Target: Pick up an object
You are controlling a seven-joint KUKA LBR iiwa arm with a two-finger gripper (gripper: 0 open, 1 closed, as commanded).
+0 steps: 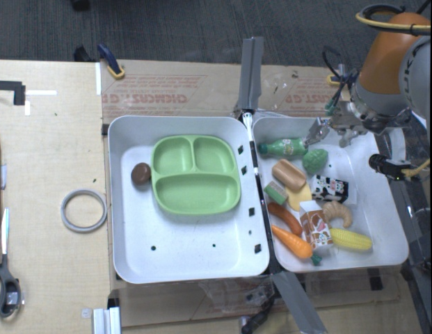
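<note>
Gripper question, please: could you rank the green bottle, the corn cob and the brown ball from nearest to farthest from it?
From the gripper:
1. Green bottle, just beside it, right bin's back.
2. Corn cob, right bin's front.
3. Brown ball, left bin, beside the green tray.

End effector (318,129) above green bottle (283,146); green tray (196,173) left bin.

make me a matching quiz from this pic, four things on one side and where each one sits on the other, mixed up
Things:
1. green divided tray
2. brown ball
3. corn cob
4. tape ring

Places:
A. on the wooden bench, outside the bins
B. near front corner of the right bin
C. middle of the left bin
D. left bin, against the tray's left edge

Pairs: 1-C, 2-D, 3-B, 4-A
</note>
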